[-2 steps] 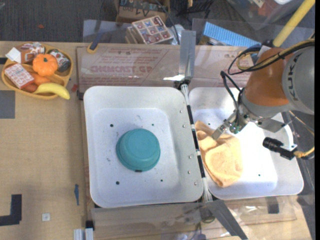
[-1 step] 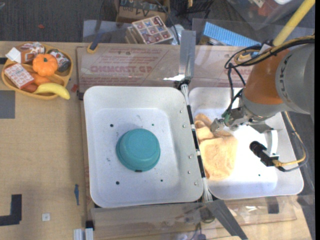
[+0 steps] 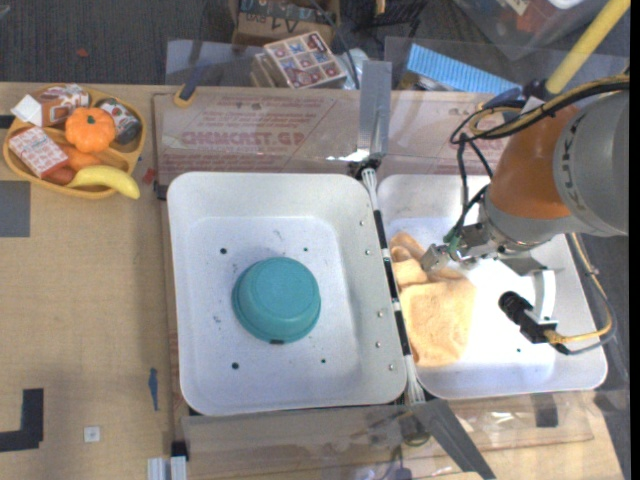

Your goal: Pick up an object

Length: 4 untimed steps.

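Sponge (image 3: pixel 438 323), pale yellow-orange and soft-looking, is lying in the right bin (image 3: pixel 575 373) against its left wall, long axis running toward the camera. My tool (image 3: pixel 440 260) is hovering just above its far end; grip state unclear.

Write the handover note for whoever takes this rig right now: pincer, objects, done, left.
Pincer: low in the right bin, at its left side, over the pale tan lumpy objects. Whether anything sits between its fingers cannot be told from this view.
Objects: a yellow sponge-like cloth lies in the right bin, just below the pincer. A teal bowl, upside down, sits mid left bin, untouched.
Done: the arm has reached into the right bin.
Left: no lifted object is visible yet; confirm a grasp, then raise it clear of the bin.
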Each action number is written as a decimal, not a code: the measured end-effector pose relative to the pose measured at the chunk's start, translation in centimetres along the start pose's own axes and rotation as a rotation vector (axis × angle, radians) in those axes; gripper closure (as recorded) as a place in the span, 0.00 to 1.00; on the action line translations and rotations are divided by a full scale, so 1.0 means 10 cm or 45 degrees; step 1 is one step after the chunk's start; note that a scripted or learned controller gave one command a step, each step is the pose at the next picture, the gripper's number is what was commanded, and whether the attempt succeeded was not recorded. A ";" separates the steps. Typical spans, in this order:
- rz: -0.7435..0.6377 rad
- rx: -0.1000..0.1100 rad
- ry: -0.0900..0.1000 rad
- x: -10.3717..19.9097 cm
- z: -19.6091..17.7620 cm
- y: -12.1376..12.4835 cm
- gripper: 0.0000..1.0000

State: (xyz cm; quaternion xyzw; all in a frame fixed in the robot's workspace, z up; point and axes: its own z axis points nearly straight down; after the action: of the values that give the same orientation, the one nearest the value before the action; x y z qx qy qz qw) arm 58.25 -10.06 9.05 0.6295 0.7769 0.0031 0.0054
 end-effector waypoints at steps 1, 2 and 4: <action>0.072 0.014 0.004 0.18 -0.95 -0.42 0.00; -0.036 0.015 0.006 -0.15 -0.18 -0.49 0.00; -0.172 0.000 -0.001 -0.15 0.01 0.16 0.00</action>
State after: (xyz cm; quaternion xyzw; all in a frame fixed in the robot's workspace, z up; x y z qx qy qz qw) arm 60.15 -11.14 9.02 0.5756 0.8177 0.0027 0.0059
